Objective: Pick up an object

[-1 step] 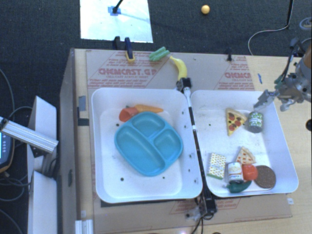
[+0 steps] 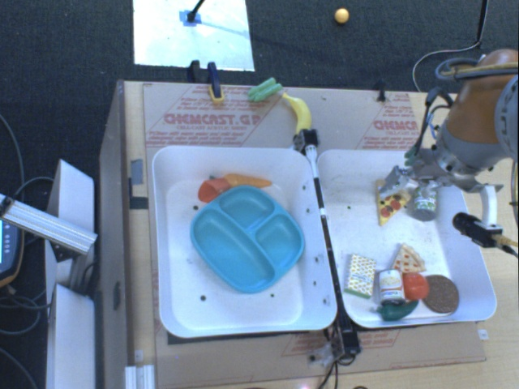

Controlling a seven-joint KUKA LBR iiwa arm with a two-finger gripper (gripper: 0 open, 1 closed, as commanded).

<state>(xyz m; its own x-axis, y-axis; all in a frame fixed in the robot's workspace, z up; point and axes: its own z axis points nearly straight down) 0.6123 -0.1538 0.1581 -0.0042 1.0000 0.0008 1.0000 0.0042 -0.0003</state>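
My gripper hangs low over the upper part of the right bin. A toy pizza slice, yellow with red dots, lies right beside it on its left, touching or nearly touching; the view does not settle whether it is held. Further toward the front of the same bin lie a square cracker, a second small pizza wedge, a small can, a red tomato piece, a brown cookie and a dark green item.
The left bin holds a blue divided plate, with an orange carrot and a red piece behind it. A banana and a green item lie on the board behind the bins.
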